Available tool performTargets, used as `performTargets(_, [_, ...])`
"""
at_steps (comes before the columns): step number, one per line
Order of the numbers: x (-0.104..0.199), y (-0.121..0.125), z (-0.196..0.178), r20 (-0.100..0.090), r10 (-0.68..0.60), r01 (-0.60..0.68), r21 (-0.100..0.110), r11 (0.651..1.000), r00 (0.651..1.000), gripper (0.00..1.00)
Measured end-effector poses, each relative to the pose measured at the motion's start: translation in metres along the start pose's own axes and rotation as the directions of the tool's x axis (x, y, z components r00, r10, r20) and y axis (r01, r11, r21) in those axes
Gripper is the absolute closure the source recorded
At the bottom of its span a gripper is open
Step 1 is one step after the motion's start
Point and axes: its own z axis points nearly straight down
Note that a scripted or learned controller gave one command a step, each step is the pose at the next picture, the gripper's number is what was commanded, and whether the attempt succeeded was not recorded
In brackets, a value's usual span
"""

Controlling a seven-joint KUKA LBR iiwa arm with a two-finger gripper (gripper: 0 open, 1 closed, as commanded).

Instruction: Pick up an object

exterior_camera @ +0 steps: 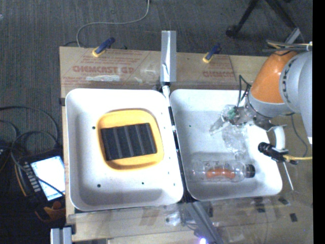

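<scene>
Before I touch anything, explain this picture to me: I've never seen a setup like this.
This is one photo from a fixed camera above a bench, looking down at a slant. The grey and orange machine on the right is a robot arm. Its hand hangs over the right white bin; glare hides what it is doing. That bin holds a clear bottle lying on its side. The left white bin holds a yellow tray with a dark ribbed insert. I can't see the hand holding anything.
</scene>
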Motion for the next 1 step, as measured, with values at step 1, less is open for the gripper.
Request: performTargets(1, [-0.0004, -0.0316, -0.0012, 0.003, -0.152, 0.152, -0.003, 0.988, 0.988, 0.00])
